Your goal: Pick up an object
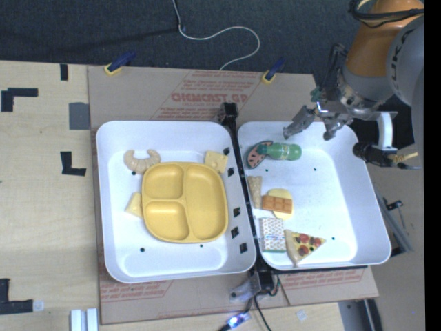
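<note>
My gripper [313, 127] hangs over the far edge of the right bin [351, 205], open, with nothing between its fingers. Just left and below it lies a green bottle [282, 152] beside a watermelon slice [258, 154]. Further toward the front of the same bin are a waffle piece [278, 203], a tan wedge [254, 189], a white packet [273, 234] and a pizza slice [303, 244].
The left bin [114, 205] holds a yellow divided plate [185, 202], a croissant [141, 160] and cheese-coloured pieces [216, 160] around it. A black divider [238, 185] runs between the bins. A white cable [220, 36] lies on the dark cloth behind.
</note>
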Robot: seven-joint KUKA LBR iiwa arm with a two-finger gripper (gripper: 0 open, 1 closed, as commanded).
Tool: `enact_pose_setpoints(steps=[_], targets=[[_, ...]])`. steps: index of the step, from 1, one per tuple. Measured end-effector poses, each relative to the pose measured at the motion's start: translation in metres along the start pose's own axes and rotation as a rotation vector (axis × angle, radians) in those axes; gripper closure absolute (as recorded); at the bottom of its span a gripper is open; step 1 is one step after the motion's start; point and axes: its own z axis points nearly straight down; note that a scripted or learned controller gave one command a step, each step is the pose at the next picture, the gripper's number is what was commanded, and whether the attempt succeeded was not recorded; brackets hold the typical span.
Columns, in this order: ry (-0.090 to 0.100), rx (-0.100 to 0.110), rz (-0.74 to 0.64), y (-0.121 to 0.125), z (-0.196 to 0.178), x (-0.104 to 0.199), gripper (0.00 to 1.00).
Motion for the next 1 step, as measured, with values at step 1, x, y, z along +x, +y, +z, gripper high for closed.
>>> enact_pose_setpoints(steps=[1], targets=[[-0.002,-0.013,-0.003,0.0025,-0.0084,0.0001,0.0]])
